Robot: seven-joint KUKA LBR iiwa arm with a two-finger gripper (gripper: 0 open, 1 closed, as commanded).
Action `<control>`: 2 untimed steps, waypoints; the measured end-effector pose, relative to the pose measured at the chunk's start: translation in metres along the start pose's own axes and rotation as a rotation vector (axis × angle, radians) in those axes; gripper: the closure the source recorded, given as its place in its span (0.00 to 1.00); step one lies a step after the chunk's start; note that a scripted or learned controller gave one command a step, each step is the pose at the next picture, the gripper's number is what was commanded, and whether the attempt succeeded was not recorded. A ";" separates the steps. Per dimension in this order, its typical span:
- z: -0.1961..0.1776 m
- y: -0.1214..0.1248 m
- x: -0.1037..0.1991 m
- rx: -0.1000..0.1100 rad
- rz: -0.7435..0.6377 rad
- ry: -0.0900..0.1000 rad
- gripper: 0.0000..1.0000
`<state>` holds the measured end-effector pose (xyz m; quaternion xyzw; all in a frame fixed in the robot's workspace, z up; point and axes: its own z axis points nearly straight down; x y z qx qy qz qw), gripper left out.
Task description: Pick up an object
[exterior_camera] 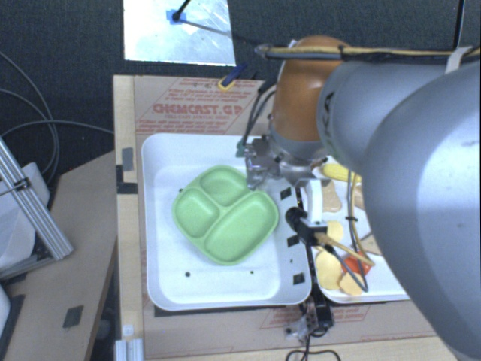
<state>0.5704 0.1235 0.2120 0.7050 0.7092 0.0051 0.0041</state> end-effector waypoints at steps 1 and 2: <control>0.041 -0.052 -0.009 0.019 0.006 -0.001 1.00; 0.026 -0.004 -0.081 0.007 0.010 -0.004 1.00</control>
